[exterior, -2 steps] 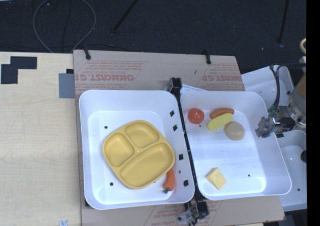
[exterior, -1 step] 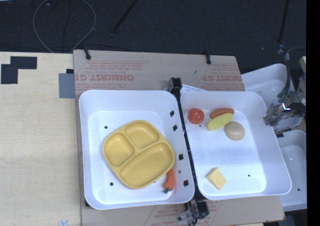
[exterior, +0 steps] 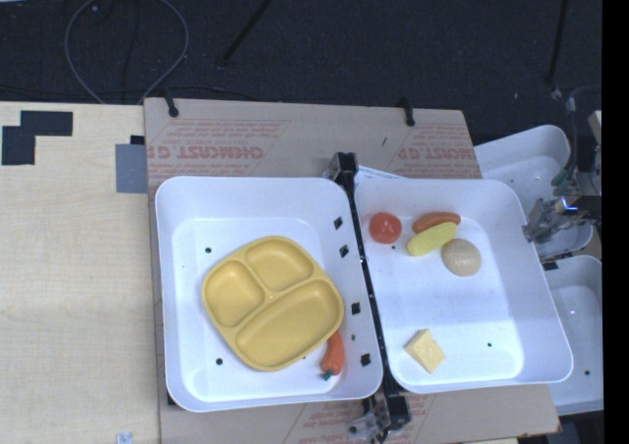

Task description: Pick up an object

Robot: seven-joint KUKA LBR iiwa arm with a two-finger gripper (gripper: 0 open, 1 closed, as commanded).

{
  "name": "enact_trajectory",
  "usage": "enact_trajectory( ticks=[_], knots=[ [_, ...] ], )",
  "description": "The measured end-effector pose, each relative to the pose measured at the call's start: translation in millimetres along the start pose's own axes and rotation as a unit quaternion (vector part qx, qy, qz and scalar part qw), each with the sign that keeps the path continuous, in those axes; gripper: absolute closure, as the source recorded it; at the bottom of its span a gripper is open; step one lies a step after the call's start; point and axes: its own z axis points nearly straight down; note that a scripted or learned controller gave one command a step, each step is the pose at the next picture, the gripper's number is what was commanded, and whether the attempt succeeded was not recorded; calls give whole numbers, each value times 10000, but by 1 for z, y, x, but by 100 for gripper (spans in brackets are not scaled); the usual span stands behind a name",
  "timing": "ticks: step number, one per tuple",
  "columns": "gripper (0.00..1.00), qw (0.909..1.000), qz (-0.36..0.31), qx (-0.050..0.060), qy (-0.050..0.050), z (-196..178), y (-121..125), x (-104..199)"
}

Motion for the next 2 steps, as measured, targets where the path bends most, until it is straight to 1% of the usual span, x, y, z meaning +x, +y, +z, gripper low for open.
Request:
enact_trajectory(
  ticks=[2],
  knots=[
    [100, 10000, -9, 20, 14, 25, -7, 99]
  ],
)
